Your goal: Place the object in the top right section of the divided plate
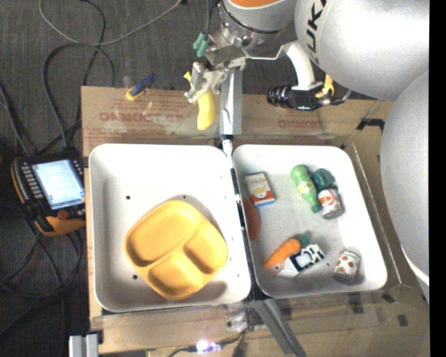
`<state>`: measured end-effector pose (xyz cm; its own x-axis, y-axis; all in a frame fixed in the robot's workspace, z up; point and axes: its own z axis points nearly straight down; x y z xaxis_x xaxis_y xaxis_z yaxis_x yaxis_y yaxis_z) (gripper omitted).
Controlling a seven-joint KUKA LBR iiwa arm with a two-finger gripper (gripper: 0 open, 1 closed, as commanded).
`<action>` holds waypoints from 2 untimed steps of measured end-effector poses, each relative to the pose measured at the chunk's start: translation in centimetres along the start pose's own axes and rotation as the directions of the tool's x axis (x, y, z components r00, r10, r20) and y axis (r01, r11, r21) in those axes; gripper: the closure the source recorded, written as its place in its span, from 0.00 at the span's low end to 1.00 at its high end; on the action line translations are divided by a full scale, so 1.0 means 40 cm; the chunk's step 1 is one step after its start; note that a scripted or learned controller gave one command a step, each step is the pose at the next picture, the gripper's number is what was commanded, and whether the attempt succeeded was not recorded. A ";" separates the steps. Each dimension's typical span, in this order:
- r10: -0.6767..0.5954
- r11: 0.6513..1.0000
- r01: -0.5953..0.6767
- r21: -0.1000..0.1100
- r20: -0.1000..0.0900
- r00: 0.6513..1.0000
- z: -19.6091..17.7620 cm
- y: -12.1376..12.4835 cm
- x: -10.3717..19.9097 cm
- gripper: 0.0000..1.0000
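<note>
One yellow banana [205,111] clamped upright in jaws — divided plate [177,249] well below, slightly left.

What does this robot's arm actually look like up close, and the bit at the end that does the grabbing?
The big rounded arm has smooth pale grey shells with dark lettering, partly cut off, near the top. An orange band rings it above the wrist. Below that sits the metal gripper, a blocky silver-grey unit with small green parts on one side. A black cable bundle with yellow bits runs beside it.
</note>
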<state>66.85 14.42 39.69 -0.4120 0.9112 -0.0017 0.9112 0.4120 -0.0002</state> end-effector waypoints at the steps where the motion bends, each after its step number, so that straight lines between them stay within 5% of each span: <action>1: -0.217 0.976 0.217 0.000 0.001 0.976 -0.094 0.077 0.171 1.00; 2: -0.438 0.899 0.438 0.001 -0.002 0.899 0.398 0.044 0.171 1.00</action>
<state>65.63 21.34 23.76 -0.7695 0.6387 0.0005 0.6387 0.7695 -0.0021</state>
